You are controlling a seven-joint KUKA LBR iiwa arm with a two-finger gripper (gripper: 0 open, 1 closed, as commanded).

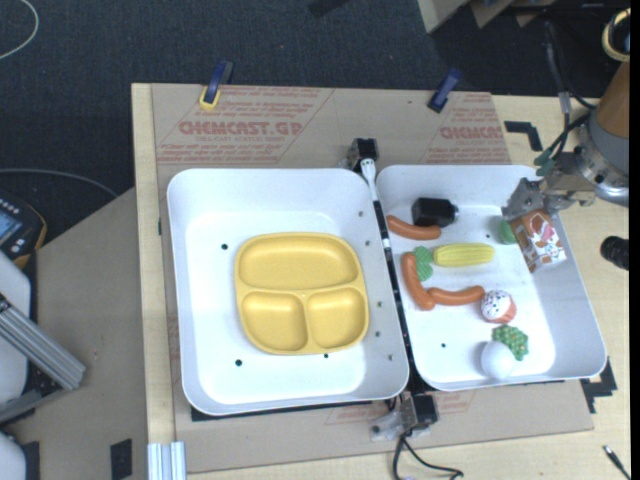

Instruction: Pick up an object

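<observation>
Camera view: two shallow white plastic bins sit side by side on the bench. The left bin [190,268] has a yellow three-compartment plastic tray [300,293] in it. The right bin [575,313] has the toys: a small black block [434,210], two orange hot dogs [414,230] [445,294], a yellow corn cob [462,256], a white ball [497,359] and more bits.

The arm's gripper [535,203] hangs over the right bin's far right side. Just beneath it, toward the camera, lies a small red-and-white printed carton [540,240], probably the target. Its long axis runs roughly away from the camera, slightly tilted. Can't tell how the jaws stand from this angle, or whether anything's actually pinched.
</observation>
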